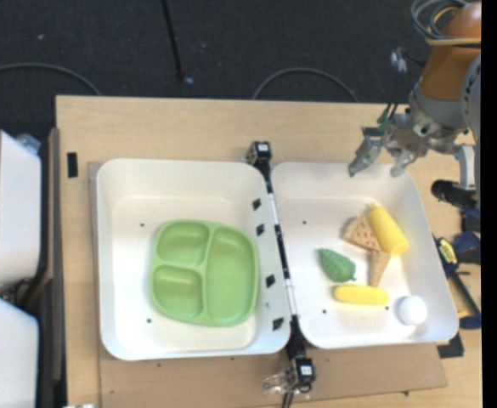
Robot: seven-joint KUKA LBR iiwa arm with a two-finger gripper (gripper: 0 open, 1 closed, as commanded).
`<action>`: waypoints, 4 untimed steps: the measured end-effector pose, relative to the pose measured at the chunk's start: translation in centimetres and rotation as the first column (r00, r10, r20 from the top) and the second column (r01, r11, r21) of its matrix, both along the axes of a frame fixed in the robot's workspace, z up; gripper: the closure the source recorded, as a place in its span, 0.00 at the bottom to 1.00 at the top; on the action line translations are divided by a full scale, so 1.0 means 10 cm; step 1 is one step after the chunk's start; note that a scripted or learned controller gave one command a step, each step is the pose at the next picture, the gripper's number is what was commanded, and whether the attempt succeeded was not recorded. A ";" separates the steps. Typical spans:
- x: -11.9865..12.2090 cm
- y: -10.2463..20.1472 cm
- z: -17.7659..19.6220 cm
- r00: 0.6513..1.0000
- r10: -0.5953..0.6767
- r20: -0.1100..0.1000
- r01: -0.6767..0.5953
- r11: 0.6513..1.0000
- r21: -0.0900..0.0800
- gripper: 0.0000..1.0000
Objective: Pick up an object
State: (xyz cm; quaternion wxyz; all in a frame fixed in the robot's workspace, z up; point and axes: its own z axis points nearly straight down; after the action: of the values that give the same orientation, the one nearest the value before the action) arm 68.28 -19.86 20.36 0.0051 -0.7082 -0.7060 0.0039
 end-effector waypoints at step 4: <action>0.01 -0.09 -0.86 1.000 0.007 0.019 -0.007 1.000 -0.009 1.00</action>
State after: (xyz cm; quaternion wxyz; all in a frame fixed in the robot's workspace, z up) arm 68.39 -20.75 11.77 -0.0047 -0.7057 -0.7085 0.0003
